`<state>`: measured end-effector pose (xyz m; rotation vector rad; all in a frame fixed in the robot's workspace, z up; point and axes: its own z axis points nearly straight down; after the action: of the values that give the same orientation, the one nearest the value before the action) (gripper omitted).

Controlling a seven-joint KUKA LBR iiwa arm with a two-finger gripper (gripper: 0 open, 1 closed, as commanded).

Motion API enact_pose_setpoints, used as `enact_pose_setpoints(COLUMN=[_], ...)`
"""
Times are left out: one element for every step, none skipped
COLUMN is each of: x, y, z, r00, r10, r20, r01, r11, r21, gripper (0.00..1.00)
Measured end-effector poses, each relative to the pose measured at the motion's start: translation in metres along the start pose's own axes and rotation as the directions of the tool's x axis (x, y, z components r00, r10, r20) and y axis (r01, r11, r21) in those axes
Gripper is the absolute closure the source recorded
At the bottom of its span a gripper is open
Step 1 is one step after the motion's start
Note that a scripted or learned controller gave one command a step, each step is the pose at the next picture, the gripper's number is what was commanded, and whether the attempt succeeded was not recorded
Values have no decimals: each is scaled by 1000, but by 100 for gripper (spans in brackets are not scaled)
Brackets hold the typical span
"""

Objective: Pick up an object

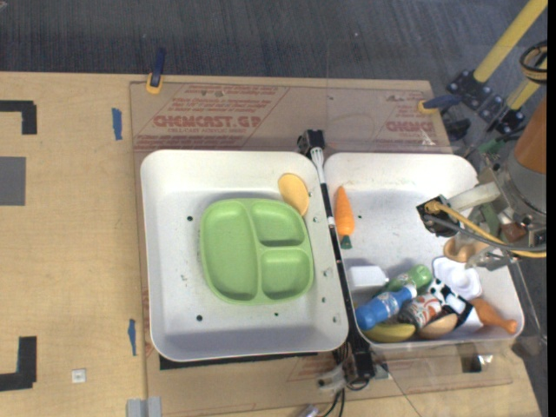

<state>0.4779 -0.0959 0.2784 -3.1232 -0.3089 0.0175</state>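
Left bin (pixel 165 233) holds a green divided plate (pixel 257 250), with a yellow lemon-like piece (pixel 294 191) at its upper right corner. Right bin (pixel 391 181) carries an orange carrot (pixel 344 212) along its left wall and a heap at its lower right: blue bottle (pixel 383 306), banana (pixel 391 331). Gripper (pixel 459 241) hangs above the heap; its opening and any hold cannot be told.

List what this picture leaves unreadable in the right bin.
- Hand: open or shut unclear; arm and cables cover it, camera view.
- Toy pile: items overlap, so shapes below stay hidden.
- Arm: cut off by the right edge.
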Motion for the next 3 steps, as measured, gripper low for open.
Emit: enact_pose_setpoints(x=[-5,-1,0], y=[27,13,12], z=[19,62,52], r00=[1000,1000,1000], r10=[-4,-3,-5], r20=[-1,-1,-1], r01=[4,3,5], r11=[1000,1000,1000], r21=[4,4,5], gripper=[100,100,100])
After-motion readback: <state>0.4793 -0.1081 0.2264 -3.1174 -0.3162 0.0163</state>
